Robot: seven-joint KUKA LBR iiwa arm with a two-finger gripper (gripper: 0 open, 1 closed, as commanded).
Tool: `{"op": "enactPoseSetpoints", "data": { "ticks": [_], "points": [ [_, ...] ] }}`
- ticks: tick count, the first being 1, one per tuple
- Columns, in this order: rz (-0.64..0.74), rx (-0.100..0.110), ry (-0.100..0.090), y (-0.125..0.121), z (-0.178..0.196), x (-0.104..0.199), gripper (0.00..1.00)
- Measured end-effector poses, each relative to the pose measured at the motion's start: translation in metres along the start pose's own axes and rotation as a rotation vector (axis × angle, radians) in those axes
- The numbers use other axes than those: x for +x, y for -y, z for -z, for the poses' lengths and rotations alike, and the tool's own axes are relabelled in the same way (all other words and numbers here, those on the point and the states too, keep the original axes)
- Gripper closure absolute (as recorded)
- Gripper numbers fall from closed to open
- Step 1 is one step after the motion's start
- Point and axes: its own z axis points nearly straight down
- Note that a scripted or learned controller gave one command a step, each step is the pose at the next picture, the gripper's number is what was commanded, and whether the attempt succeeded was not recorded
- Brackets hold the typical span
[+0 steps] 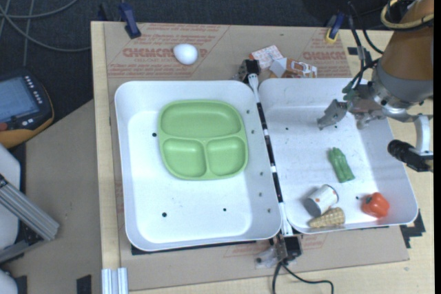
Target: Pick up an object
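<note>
The arm [406,58] is seen reaching in from the right of the frame, its claw [335,113] hanging over the upper part of the right bin [296,96]; whether it is spread or pressed together cannot be told. Lower in that bin are seen a green object [340,164], a red one [375,204], a small can [322,199] and a cone [328,219]. A green divided tray [202,138] is held in the left bin [138,169].

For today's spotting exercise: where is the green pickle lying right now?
The green pickle lies in the right bin, below the pincer and above the small can and orange-red toy.
</note>
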Motion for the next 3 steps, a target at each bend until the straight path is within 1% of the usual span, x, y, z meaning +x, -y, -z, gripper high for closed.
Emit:
{"op": "enactPoseSetpoints", "data": {
  "ticks": [1, 2, 3],
  "points": [
    [0.000, -0.002, -0.001, 0.026, -0.087, -0.020, 0.00],
    [-0.001, -0.004, 0.000, 0.025, -0.077, -0.020, 1.00],
    [0.003, -0.004, 0.000, -0.085, -0.087, 0.029, 1.00]
  ]
}}
